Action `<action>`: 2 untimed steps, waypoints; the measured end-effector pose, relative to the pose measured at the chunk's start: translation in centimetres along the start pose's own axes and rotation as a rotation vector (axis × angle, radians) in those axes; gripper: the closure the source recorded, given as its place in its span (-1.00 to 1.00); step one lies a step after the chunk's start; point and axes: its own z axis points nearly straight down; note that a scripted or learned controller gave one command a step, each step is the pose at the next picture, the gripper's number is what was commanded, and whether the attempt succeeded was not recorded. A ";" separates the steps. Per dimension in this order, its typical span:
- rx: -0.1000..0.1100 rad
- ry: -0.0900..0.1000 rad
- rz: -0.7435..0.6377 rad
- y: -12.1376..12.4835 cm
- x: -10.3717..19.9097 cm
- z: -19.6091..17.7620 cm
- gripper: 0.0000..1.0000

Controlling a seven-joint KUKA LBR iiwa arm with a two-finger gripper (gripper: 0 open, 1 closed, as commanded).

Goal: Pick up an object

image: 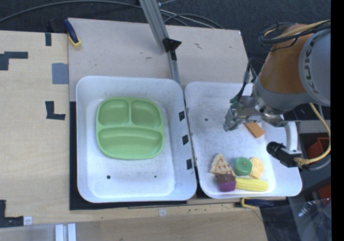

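Toy food (239, 173), apparently, in right bin (207, 100).

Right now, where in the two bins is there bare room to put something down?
Right bin: bare floor at its left side, between the gripper and the bin divider. Left bin: a strip below the green plate. Crowded: the right bin's lower corner, around the corn.

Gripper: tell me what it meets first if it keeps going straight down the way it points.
Probably the bare white floor of the right bin. The gripper points down just left of the orange block; the toy food pile lies nearer the camera. Depth is hard to judge here.
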 end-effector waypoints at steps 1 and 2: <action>0.001 0.000 0.000 2.5 4.6 0.8 1.00; 0.000 0.001 -0.001 4.2 9.6 0.0 1.00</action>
